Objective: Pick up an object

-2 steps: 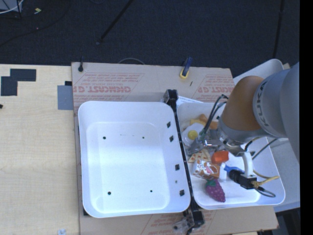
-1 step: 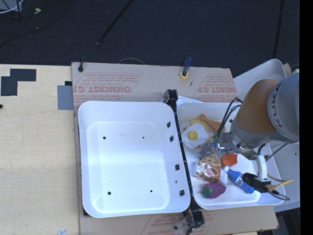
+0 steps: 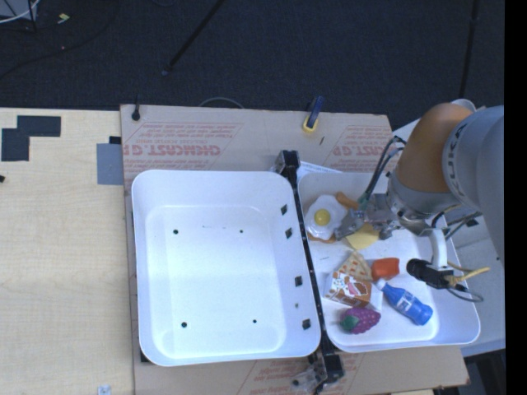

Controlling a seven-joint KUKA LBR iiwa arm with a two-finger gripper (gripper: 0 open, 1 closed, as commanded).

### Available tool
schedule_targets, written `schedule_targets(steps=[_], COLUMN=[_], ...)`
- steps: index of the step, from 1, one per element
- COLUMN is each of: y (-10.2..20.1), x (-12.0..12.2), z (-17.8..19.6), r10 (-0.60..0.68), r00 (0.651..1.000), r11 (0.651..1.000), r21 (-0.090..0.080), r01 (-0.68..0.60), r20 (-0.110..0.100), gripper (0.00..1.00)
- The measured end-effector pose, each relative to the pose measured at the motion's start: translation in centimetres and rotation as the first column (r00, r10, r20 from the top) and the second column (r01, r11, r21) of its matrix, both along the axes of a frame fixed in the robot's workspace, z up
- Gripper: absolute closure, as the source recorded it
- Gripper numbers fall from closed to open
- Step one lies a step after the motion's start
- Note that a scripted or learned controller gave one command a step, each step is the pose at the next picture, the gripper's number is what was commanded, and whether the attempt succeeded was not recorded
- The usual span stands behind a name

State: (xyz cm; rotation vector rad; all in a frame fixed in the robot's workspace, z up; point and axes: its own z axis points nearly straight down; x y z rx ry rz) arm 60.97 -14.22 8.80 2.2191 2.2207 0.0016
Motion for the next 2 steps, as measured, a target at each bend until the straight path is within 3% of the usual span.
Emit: schedule_targets(steps=[1,2], y=[-0.1,7.5], x=[-0.3,2.9], z=[1.0,10.4], r10=[-0.006,0.004], r00=[1.0,1.0], r11=[1.0,1.0], r21=[0.002,0.002], r01=[0.006,-0.004], r20=[-0.004,0.003], gripper=[1.0,1.0])
